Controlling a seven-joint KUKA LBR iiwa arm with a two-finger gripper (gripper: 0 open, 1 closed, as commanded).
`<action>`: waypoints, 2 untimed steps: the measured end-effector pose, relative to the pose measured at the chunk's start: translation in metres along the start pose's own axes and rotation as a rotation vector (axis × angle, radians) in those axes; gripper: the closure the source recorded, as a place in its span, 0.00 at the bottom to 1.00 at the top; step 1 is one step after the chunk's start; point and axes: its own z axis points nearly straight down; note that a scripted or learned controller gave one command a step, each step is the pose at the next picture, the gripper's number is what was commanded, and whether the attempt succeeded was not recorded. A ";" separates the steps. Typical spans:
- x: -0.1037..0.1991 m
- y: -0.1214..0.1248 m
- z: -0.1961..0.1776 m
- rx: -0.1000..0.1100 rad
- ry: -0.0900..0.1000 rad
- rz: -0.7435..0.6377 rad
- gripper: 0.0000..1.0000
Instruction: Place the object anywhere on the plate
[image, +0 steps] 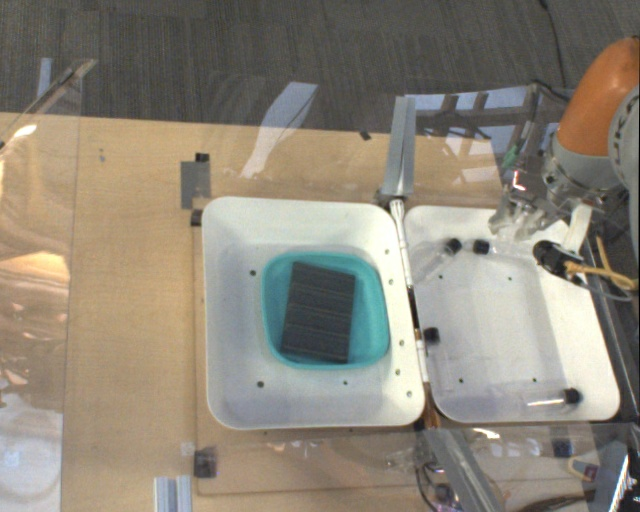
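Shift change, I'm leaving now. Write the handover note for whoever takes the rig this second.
Gripper: over the far edge of the right bin, up near the corner, apart from the job's things.
Dark ribbed block: lying flat on the teal plate, within its rim.
Teal plate: in the left bin, about centred.
Done: block looks placed on the plate.
Left: nothing obvious; confirm and let the arm clear.

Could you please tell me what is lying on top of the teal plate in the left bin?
A dark ribbed rectangular block lies flat on the teal plate, well within its rim. The plate's centre beneath it is covered, so nothing can be seen there.
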 end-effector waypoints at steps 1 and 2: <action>0.024 0.004 -0.176 -0.008 0.001 0.038 1.00; 0.024 0.004 -0.176 -0.006 0.001 0.038 0.00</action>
